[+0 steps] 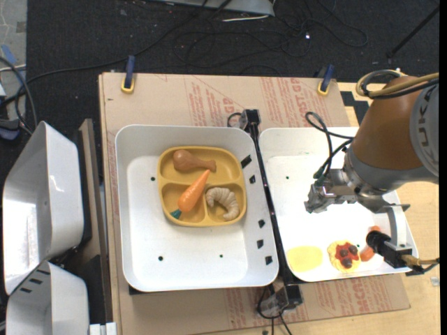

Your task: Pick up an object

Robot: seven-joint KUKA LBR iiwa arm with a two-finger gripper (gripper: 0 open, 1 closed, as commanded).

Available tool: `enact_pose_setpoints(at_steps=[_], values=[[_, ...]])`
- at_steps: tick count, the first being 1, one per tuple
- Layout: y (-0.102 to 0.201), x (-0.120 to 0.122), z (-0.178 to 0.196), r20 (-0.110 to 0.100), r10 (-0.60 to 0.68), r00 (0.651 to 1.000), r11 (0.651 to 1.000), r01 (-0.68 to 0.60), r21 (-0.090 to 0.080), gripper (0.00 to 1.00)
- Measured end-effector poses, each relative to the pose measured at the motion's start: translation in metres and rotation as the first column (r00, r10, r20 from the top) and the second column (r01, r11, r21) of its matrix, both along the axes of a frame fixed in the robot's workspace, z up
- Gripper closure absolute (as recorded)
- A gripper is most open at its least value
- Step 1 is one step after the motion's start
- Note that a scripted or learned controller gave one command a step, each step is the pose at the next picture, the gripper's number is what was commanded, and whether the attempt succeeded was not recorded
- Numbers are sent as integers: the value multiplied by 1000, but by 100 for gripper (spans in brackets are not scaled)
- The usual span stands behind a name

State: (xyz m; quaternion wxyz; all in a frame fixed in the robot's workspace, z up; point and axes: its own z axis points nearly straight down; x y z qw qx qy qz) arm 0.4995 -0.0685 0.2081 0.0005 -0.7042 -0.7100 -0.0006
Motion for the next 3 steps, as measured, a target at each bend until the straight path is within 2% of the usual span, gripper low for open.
enact_pose_setpoints(at_steps=[1,3], values=[[60,17,-1,1,1,1000,1000,-1,0,100],[153,31,17,0,-1,1000,1000,1,-1,100]])
